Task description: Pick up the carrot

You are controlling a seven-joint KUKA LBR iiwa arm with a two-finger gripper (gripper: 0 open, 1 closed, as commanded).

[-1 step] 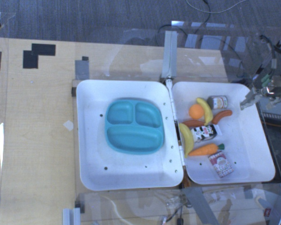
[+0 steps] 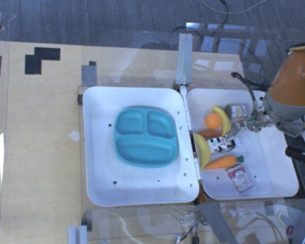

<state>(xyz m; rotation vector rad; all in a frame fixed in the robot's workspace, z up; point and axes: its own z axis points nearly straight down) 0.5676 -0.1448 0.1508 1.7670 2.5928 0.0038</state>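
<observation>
Orange plastic carrot with green top [image 2: 223,162]: ungrasped, lying in right white bin [image 2: 274,187]; end effector [image 2: 237,129] nearby above, aperture indeterminable; pickup outstanding.

The pale wooden surface [image 2: 35,151] is carrying two shallow white plastic bins, sitting side by side and touching along their inner edges: the left bin [image 2: 99,187] and the right bin [image 2: 274,179]. Flat black angular patches [image 2: 40,59] are lying on the surface's far left part.
</observation>
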